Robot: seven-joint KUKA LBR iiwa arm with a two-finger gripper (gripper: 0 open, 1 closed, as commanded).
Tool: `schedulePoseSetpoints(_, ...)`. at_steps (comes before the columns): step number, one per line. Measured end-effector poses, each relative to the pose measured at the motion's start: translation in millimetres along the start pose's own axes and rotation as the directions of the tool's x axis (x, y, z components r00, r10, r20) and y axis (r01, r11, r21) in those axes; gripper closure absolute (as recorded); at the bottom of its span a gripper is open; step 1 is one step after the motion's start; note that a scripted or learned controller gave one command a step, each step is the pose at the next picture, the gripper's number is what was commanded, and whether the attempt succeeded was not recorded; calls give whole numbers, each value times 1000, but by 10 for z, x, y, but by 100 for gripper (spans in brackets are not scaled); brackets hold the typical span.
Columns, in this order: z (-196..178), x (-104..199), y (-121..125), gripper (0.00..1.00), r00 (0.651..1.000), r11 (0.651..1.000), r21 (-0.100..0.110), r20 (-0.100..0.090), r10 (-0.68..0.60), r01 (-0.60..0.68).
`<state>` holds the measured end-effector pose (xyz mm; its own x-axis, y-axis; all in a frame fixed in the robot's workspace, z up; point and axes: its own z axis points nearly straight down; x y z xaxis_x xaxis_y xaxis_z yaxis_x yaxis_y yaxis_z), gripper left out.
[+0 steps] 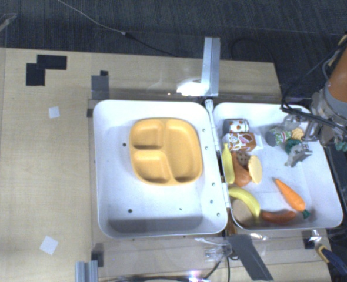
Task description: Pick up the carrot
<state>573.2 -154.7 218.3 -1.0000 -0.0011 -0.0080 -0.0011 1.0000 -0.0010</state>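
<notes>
hovering above the right bin (pixel 332 213), pincer (pixel 296 151) spread, carrot (pixel 289 194) just below it.

1. Light wooden bench (pixel 38 175) takes up most of the shot, with black square markers (pixel 44 68) stuck near its top left corner.
2. Dark carpet-looking floor (pixel 132 7) runs behind it, with a thin cable (pixel 123 34) lying across.
3. A metal post (pixel 212 66) stands at the back edge, with a bright glare spot beside it.
</notes>
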Motion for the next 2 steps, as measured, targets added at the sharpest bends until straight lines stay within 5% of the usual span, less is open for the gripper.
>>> schedulePoseSetpoints(1,1282,149,-54,0,999,999,3,9,-32,32)
schedulePoseSetpoints(2,1281,750,-198,0,1000,1000,2,7,8,-8)
